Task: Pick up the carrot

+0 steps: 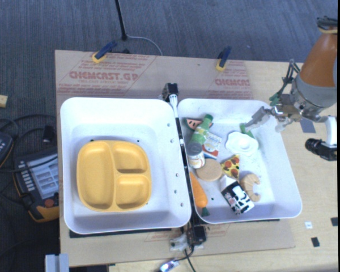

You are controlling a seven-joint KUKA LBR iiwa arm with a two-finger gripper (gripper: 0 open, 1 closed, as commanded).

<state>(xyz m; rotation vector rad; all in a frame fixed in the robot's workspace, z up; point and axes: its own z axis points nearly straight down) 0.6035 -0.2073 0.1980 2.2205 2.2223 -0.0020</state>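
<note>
The carrot (199,195) is a short orange piece lying along the left wall of the right bin (283,177), near its front corner. It rests just below a round tan disc (209,171). My gripper (255,121) hangs over the right bin's back right area, beside a white fried-egg toy (242,143). It is well away from the carrot, up and to the right of it. Nothing shows in its grasp.
The right bin also holds a green bottle (202,132), a watermelon slice (192,122), a pizza slice (231,166), a black-and-white carton (236,198) and a bread piece (251,183). A yellow divided plate (114,174) lies in the left bin (73,123).
</note>
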